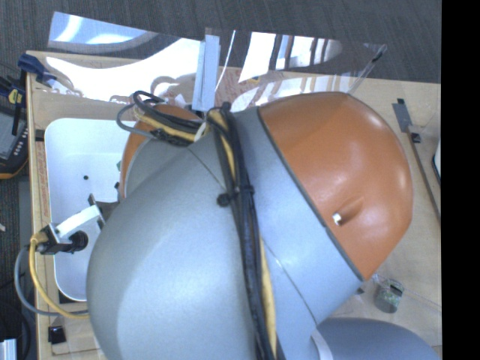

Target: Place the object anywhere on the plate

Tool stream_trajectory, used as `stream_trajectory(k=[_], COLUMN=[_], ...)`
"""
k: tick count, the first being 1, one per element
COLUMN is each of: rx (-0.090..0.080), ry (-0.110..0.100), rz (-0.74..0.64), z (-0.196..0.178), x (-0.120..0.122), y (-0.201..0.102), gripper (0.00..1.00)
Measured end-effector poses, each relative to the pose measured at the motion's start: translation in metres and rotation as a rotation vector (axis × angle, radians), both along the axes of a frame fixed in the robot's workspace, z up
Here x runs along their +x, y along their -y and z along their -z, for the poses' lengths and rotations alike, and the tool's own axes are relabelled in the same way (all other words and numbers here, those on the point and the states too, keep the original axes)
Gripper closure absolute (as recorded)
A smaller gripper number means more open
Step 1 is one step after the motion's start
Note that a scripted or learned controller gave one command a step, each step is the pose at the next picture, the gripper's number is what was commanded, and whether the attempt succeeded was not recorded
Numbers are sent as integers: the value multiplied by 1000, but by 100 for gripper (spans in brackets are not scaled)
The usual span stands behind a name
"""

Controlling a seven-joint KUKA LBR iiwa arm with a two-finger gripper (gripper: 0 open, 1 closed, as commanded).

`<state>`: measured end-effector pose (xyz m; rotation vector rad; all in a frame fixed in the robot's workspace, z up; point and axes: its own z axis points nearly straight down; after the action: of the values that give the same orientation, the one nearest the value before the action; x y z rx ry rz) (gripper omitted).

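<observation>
Object and plate cannot be located: most of the table is covered by 1 grey arm w/ 1 orange band. Pincer state cannot be told. 1 bundle of black & yellow cables is strapped along the arm. 1 white bin is seen at left, partly covered by the arm. 1 yellow cable is looped just beside its left rim.

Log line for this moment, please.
arm: over bins, blocking camera | left bin: corner visible | plate, object: hidden | gripper: cannot tell
</observation>
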<state>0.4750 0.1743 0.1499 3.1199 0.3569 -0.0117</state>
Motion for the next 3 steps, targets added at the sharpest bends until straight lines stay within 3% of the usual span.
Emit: stream_trajectory(k=[1, 2, 3], rx=[0, 4, 1], ry=[-1, 7, 2], rz=[-95, -207, 20], z=[60, -44, 48], x=[-1, 154, 96], y=[-42, -44, -42], gripper=[100, 100, 100])
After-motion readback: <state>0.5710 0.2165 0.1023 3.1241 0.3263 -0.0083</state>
